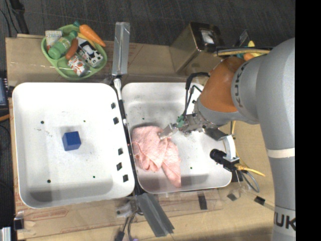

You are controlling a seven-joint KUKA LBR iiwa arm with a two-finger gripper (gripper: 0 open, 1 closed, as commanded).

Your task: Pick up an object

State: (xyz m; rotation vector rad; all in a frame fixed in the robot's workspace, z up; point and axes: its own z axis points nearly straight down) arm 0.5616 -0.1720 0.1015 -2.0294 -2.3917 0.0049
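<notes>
The pink cloth (156,153) lay crumpled in the right bin (150,92), against the wall nearest the left bin (30,134). The gripper (168,131) sat low at the cloth's upper edge — whether its fingers were spread or closed, or gripped any fabric, I could not tell. A blue cube (71,140) rested well to the left of the cloth, in the left bin. The step looked like the reach-and-grasp itself; the next move probably called for a firm pinch on a fold of cloth — then a straight lift to test the hold.
</notes>
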